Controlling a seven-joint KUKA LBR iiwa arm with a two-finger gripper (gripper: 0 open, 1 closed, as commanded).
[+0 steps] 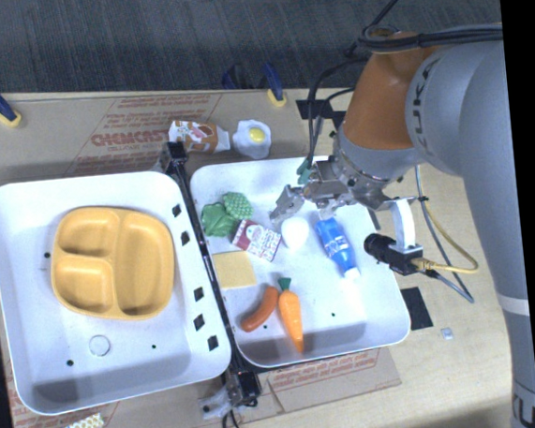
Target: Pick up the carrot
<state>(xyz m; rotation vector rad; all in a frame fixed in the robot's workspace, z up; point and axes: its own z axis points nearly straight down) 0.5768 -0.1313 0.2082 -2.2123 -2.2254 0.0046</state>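
Your end effector hovers over the right bin, finger spread impossible to tell; the carrot lies near the front wall.

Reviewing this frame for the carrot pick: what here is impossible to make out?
- Gripper: its finger state is too small and cluttered to read in the camera view.
- Packet: its print is too small to read.
- White object: part sits under the gripper; its identity is unclear.
- Carrot: plainly visible in the right bin, apart from the gripper.
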